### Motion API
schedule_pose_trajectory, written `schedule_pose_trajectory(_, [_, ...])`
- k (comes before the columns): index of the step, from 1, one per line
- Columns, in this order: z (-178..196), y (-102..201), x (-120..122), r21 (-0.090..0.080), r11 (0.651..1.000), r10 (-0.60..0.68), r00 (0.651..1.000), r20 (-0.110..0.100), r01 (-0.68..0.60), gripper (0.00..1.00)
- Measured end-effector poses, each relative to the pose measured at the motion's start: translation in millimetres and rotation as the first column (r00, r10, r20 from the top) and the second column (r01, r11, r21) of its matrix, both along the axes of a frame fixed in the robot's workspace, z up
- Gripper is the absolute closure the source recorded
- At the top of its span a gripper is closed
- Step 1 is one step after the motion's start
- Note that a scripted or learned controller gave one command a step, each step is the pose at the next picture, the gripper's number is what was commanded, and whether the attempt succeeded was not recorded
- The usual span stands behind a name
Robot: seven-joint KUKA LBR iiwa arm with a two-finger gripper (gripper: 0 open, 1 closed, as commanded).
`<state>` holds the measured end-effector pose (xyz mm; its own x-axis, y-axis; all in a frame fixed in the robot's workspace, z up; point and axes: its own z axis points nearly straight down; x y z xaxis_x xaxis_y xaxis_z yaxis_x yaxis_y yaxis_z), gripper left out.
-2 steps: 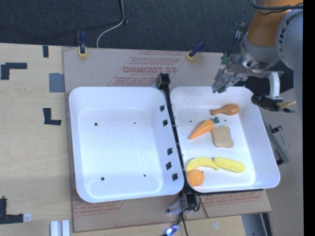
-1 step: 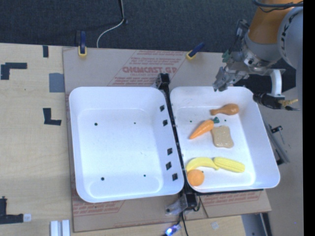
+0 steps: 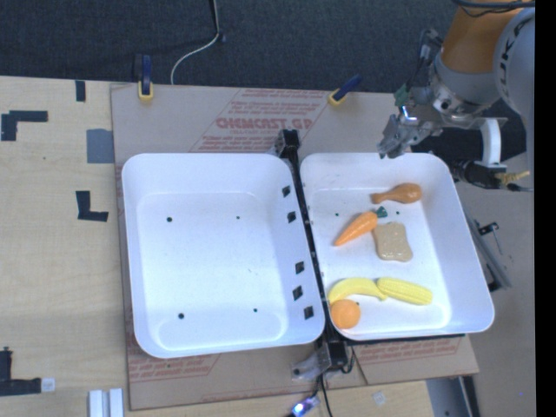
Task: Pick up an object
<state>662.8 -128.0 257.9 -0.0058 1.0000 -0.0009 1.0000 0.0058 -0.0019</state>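
Arm: from my remote station I see the grey arm with its orange band (image 3: 486, 7) entering at the upper right of the camera view
Gripper: the gripper (image 3: 393, 146) hangs over the far rim of the right bin (image 3: 473, 259), near that bin's back left corner; nothing lies between it and the toys below
Fingers: the fingers are small and dark here, and I cannot tell whether they stand wide or narrow
Drumstick: a brown toy drumstick (image 3: 400, 195) lies in the back part of the right bin, nearest the gripper yet apart from it
Carrot: an orange carrot (image 3: 357, 228) lies slantwise just in front of the drumstick
Bread: a tan slice of bread (image 3: 393, 242) lies just right of the carrot
Banana, corn, orange: near the front wall I see a yellow banana (image 3: 354, 288), a corn cob (image 3: 404, 292) beside it, and an orange (image 3: 345, 314) touching the banana
Left bin: the left bin (image 3: 208, 250) sits beside the right one on a cardboard sheet (image 3: 243, 124) on the bench (image 3: 52, 233)
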Motion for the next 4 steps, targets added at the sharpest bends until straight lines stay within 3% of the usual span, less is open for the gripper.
schedule_pose_trajectory(4, [38.3,1.8,1.0,-0.001,1.000,0.004,1.000,-0.001,-0.004,1.00])
